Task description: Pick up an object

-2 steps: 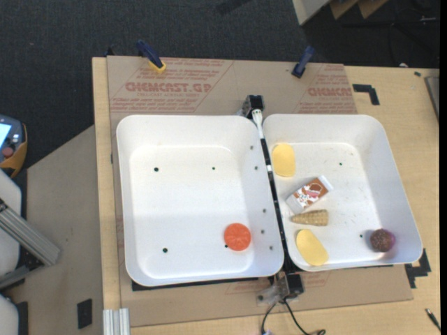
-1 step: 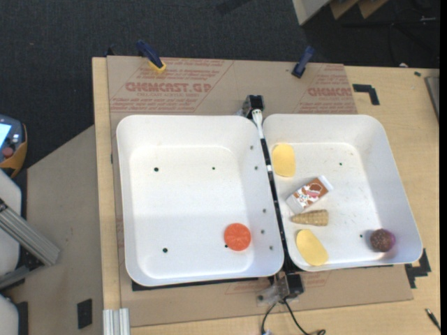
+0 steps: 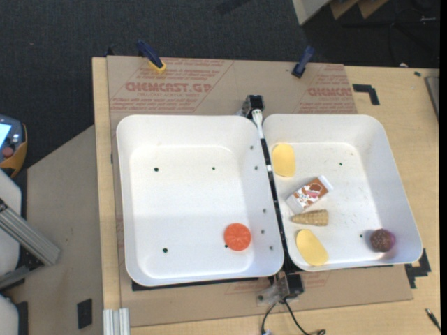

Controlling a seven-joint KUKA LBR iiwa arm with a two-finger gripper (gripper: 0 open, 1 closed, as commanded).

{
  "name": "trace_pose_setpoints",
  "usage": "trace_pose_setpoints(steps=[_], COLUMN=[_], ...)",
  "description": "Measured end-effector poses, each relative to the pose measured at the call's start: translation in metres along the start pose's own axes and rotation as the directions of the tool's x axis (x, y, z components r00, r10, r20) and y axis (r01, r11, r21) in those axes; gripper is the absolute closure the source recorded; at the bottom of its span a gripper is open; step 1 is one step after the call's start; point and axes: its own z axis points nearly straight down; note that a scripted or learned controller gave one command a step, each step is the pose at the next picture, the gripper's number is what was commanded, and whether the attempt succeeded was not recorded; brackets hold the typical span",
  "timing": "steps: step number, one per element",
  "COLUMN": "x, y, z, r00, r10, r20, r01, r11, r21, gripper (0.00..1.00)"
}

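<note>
Your easiest pick is the orange ball [image 3: 237,236], which sits alone near the lower right corner of the left bin [image 3: 140,187], close to the wall it shares with the right bin [image 3: 398,187]. It looks small, round and light, likely to roll if nudged, so you would want to come straight down and close across its widest part. There is room on its left and upper sides, while the bin wall is near on the right.

The right bin gives you more choices, but they are more crowded. A pale yellow piece [image 3: 283,159] lies near the top left, a small wrapped packet [image 3: 309,193] in red and white lies tilted below it, and a ridged tan cone [image 3: 310,218] lies on its side just under the packet. Another yellow piece [image 3: 311,247] rests near the bottom wall, and a dark purple ball [image 3: 382,239] sits at the lower right corner. The packet looks thin and flat, so hard to get under.

As for the gripper, you cannot tell its state from here. Both bins rest on a cardboard sheet [image 3: 209,82] clamped to the tabletop [image 3: 419,96].
</note>
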Motion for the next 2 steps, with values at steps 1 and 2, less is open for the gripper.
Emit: trace_pose_setpoints(steps=[1,2], x=[0.0000,0.0000], y=[0.0000,0.0000], z=[0.0000,0.0000], r00=[1.000,1.000], r10=[0.000,0.000], r20=[0.000,0.000], r01=[0.000,0.000], r11=[1.000,1.000], r21=[0.000,0.000], gripper=[1.00,1.00])
